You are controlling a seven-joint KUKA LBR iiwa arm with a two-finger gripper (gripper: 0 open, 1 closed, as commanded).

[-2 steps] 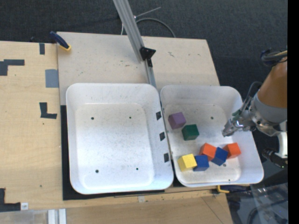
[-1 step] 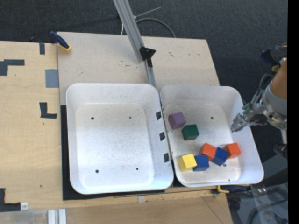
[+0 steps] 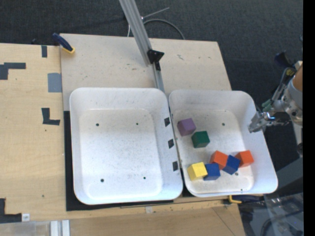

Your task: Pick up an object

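Nothing picked yet, by my read. My gripper [image 3: 257, 123] sits at the right rim of the right bin [image 3: 206, 98], off to the side of the blocks and touching none of them. Too small and blurred here to say whether it is spread or closed; I cannot tell. No block shows in it.

All candidates lie in the right bin. Purple cube [image 3: 186, 126] sits nearest the divider, upper middle, with the green cube [image 3: 200, 139] just below and right of it, the two near or touching at a corner. Lower down is a tight cluster: yellow cube [image 3: 198, 170] against a blue cube [image 3: 212, 171], then an orange block [image 3: 219, 158], a second blue cube [image 3: 232, 164], and an orange cube [image 3: 245, 157] at the right end.

Left bin [image 3: 118, 95] holds only speckle marks.

Left to do: whole grasp and lift. Purple or green look easiest, standing clear of the cluster.
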